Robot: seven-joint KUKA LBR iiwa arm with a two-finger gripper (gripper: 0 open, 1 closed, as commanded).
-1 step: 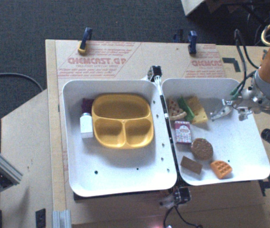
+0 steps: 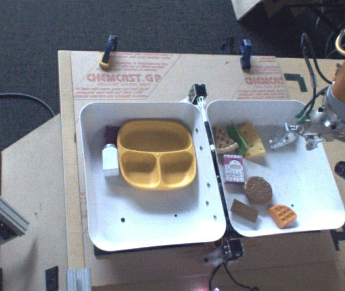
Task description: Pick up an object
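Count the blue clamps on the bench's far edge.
2. One blue clamp, yellow-tipped, grips the far edge behind the left bin; the other clamp sits behind the right bin. Others may be hidden elsewhere.

Fixed overhead, looking down at a slant on the bench (image 2: 69, 162) from its near edge. Far enough back to take in both white bins: left bin (image 2: 93, 223) mid-frame, right bin (image 2: 324, 180) toward the right. Dark floor (image 2: 39, 17) across the top of the frame.
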